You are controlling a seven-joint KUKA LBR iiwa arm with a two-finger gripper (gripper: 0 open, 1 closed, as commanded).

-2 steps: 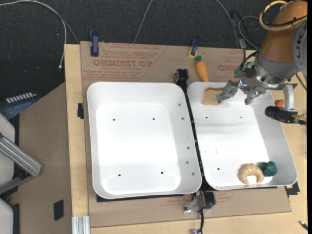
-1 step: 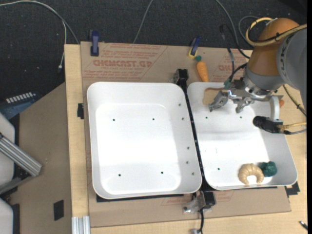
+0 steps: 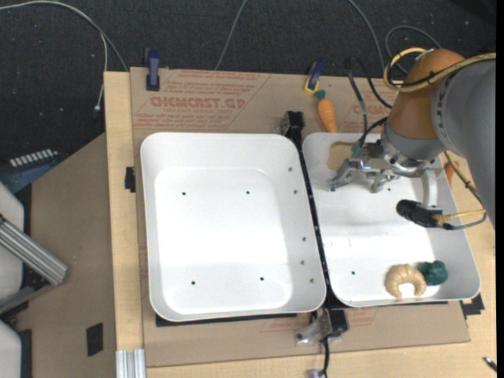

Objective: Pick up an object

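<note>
My gripper (image 3: 362,181) hovers low over the back part of the right bin (image 3: 370,242), its metal fingers (image 3: 340,181) spread open with nothing between them. A tan flat thing (image 3: 340,151) lies just behind and left of the gripper, near the bin's back left corner. A beige croissant-shaped toy (image 3: 405,281) rests in the front right corner of this bin. A dark green lumpy thing (image 3: 434,272) touches the croissant's right side. Both lie well in front of the gripper.
The left bin (image 3: 228,227) sits beside the right one, their rims meeting along the middle. An orange carrot toy (image 3: 327,115) lies on the cardboard behind the right bin. Blue clamps (image 3: 152,69) hold the board's back edge.
</note>
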